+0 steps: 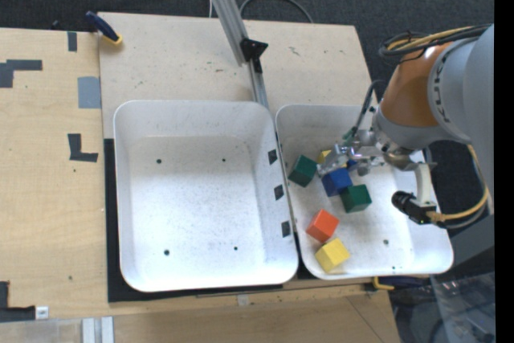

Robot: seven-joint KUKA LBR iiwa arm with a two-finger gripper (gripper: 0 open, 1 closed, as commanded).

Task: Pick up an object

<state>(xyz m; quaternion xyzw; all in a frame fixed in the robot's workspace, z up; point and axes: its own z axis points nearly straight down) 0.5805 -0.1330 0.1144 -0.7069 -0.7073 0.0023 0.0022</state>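
Arm (438,92) reaches in from the right, tool (347,159) down in the right bin (401,253), right over the blue cube (336,181) — can't tell whether it's apart or clamped on anything. Blocks cluster mid-bin: dark green cube (303,170) just left of the blue one, second green cube (356,198) touching its lower right, a bit of yellow (325,157) behind the tool. Orange cube (323,224) and yellow cube (332,255) sit nearer the front edge, close together. Left bin (193,132) beside it on the bench (161,60).
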